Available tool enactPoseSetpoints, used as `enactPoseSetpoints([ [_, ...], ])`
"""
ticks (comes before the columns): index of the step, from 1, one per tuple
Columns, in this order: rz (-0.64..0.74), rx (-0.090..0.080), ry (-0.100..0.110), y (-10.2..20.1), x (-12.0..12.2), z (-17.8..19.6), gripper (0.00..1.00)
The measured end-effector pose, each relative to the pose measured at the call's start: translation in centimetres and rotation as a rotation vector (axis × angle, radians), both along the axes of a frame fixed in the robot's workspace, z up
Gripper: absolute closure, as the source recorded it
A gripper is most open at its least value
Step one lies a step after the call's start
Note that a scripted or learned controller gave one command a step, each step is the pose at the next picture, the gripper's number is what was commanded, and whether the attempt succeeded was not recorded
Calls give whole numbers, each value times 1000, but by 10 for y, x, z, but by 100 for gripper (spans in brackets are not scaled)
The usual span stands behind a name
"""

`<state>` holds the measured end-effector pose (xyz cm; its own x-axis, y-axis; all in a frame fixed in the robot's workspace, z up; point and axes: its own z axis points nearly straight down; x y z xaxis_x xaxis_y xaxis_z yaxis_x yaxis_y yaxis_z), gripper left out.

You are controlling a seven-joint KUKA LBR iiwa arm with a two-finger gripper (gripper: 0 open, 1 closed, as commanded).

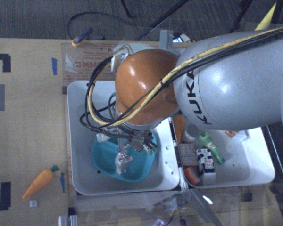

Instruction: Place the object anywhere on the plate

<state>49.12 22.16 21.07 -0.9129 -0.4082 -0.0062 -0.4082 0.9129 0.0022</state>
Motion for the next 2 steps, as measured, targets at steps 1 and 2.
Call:
enactPoseSetpoints([
  [1, -2, 5, -6, 1, 2, 11, 100],
  [2, -2, 5, -6, 1, 1, 11, 0],
])
